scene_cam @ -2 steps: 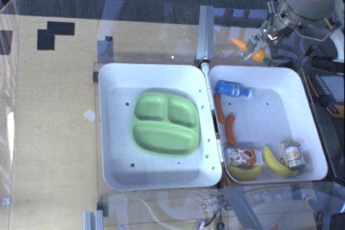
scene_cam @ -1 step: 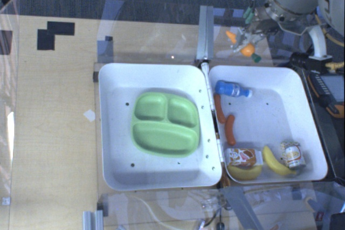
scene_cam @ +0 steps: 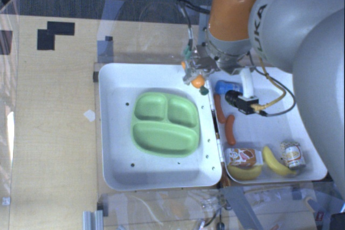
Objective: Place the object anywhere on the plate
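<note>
A green divided plate (scene_cam: 164, 124) lies in the middle of the left white bin (scene_cam: 116, 132). My gripper (scene_cam: 195, 77) hangs over that bin's far right corner, just beyond the plate's far right edge. A small round orange object (scene_cam: 198, 82) sits pinched between the fingertips, and the gripper is shut on it. A small dark green bit (scene_cam: 204, 91) shows just below it. The grey arm with its orange band (scene_cam: 234, 5) reaches in from the right and hides the back of the right bin.
The right bin (scene_cam: 304, 134) holds two red sausages (scene_cam: 230, 129), a banana (scene_cam: 276, 161), a small can (scene_cam: 292, 154), a packet (scene_cam: 241, 157) and a blue item (scene_cam: 226, 86). A black cable (scene_cam: 275, 99) loops off the wrist over that bin.
</note>
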